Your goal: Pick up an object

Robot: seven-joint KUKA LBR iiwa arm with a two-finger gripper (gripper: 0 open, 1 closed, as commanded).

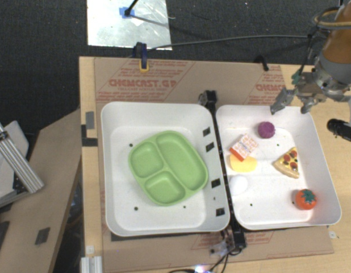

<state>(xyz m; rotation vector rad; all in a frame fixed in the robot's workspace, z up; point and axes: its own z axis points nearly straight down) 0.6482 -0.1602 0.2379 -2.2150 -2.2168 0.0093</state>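
The right bin (pixel 329 169) holds several small objects: a purple ball (pixel 267 129), a red and white box (pixel 244 147) resting partly on a yellow disc (pixel 245 165), a pizza slice (pixel 287 162) and an orange tomato-like fruit (pixel 305 198). My gripper (pixel 292 103) hangs over the bin's far edge, up and to the right of the purple ball. Its two dark fingers (pixel 278 103) are spread open with nothing between them.
A green divided plate (pixel 167 166) lies in the left bin (pixel 116 152). A black divider (pixel 216 152) runs between the bins. A small white round piece (pixel 238 184) sits near the right bin's left wall. A blue clamp (pixel 141 53) stands behind the bins.
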